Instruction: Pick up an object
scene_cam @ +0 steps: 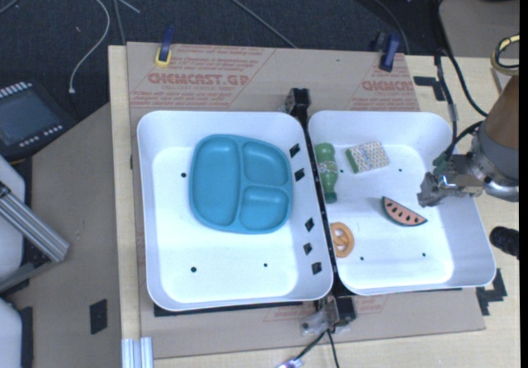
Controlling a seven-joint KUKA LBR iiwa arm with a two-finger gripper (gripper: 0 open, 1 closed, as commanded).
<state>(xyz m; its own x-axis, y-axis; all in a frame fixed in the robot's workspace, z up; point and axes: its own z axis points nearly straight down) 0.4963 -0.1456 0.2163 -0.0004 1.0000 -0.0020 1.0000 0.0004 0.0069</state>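
The right bin [462, 263] holds a green bottle [327, 170] by its left wall, a small patterned packet [366, 157] near the back, a watermelon slice [403, 213] in the middle and a pretzel [341, 238] at the front left. My gripper [432, 190] hangs at the bin's right side, just right of the watermelon slice and a little above the floor. Nothing shows between its fingers.
The left bin [165, 242] carries a blue divided plate [241, 183]. A black divider with clips [309, 193] runs between the bins. Cables trail across the dark floor at the back, and a cardboard sheet lies under both bins.
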